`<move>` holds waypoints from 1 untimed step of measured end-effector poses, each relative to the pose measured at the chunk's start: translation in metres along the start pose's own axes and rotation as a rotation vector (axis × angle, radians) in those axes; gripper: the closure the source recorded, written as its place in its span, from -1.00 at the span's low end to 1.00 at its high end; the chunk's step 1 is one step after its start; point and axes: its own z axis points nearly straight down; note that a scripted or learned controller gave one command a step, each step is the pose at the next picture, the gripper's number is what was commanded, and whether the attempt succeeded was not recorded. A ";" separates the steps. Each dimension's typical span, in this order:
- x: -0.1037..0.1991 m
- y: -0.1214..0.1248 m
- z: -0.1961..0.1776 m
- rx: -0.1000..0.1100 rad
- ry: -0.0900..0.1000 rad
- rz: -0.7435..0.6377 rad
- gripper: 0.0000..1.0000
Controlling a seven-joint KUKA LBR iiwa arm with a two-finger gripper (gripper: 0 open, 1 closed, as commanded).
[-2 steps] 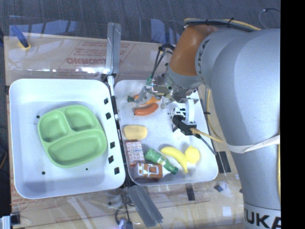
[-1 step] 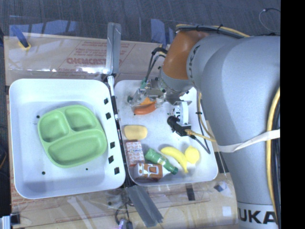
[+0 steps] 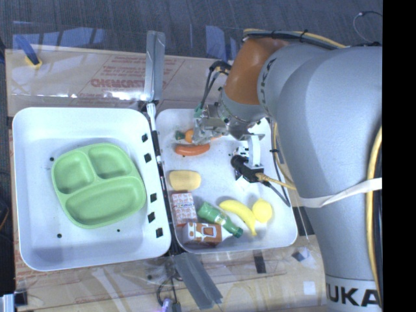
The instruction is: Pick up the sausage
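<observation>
Sausage [image 3: 192, 149] is lying just below the end effector [image 3: 207, 127]; grip state can't be told. It's looking light, stiff, smooth plastic, likely slippery; the robot should be pinching mid-length, across the width.

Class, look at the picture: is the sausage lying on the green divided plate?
No: the sausage lies in the right bin, while the green divided plate sits in the left bin.

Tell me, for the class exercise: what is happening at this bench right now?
A grey KUKA arm reaches into the right bin, its gripper low over the sausage near the bin's back edge. The sausage lies on the bin floor. A banana, a green bottle and other toy foods lie nearer the front. The left bin holds a green divided plate.
</observation>
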 end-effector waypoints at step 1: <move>0.000 0.000 0.000 0.000 0.000 0.000 -1.00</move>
